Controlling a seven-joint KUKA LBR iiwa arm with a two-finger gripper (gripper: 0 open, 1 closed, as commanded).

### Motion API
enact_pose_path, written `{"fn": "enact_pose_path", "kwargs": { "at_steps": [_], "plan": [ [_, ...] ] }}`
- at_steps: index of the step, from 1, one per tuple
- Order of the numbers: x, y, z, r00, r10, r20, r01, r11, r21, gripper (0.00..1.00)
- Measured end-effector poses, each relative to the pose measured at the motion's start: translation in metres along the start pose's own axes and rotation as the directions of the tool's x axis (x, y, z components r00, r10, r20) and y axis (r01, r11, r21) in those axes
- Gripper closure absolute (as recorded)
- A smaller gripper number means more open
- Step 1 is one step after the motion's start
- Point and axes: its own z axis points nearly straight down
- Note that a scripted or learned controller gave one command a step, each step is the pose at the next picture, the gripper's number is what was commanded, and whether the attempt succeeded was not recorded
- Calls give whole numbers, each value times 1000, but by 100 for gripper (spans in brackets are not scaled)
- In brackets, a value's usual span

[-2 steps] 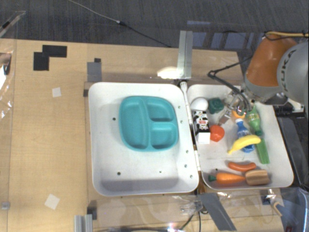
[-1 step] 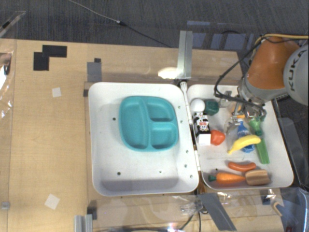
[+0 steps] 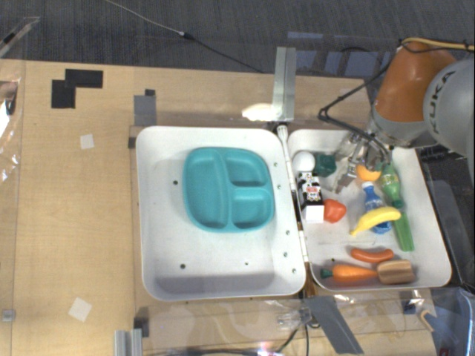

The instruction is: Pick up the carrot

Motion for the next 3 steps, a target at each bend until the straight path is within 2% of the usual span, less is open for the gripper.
{"fn": "enact_pose_path", "kwargs": {
  "at_steps": [1,2,3],
  "plan": [
    [-7,2,-15,999,-3,39,3,1000,-3,100],
    [36,1,-68,948,-315,31,315,949,8,100],
    [-17,-48,-102,724,-689,27,688,725,23,100]
  ]
}}
